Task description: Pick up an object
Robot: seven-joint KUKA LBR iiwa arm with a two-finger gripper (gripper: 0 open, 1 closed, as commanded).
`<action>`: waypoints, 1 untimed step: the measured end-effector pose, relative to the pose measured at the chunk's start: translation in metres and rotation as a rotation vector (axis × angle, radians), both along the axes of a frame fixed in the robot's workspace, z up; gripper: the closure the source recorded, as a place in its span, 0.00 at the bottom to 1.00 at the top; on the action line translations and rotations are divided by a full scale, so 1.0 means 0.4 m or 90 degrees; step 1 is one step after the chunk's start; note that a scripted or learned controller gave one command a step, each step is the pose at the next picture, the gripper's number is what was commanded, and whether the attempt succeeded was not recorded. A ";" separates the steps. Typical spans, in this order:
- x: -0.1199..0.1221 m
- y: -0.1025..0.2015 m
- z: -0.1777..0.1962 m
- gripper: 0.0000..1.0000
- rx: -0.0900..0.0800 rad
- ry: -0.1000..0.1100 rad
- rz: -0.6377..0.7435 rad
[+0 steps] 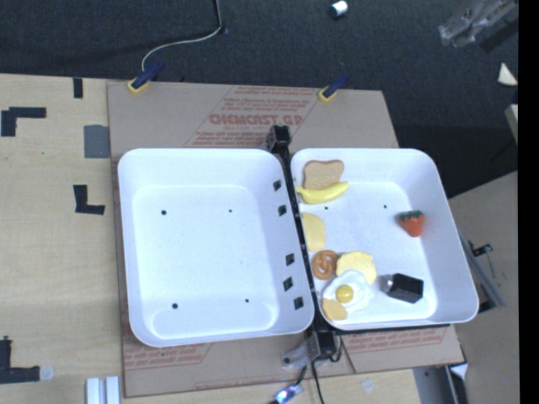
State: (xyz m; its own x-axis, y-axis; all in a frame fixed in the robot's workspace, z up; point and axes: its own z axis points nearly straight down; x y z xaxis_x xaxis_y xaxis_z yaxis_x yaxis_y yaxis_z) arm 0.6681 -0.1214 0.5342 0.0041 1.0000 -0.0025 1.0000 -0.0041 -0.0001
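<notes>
You're seeing the gripper (pixel 476 15) hovering blurred at one o'clock, grip state impossible to tell. The right bin (pixel 438 183) is holding flat bread slice (pixel 323 173), curved banana (pixel 321 194), strawberry (pixel 412 222), glossy fried egg (pixel 348 293).

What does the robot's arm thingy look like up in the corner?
At the top right of the camera view, the gripper shows as a pale grey, metallic-looking shape, blurry against the dark floor. It looks bony and angular, with lighter, shiny patches. It is too blurred to make out cables or markings on it.
</notes>
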 end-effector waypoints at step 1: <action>0.000 -0.192 0.000 1.00 0.000 0.000 0.000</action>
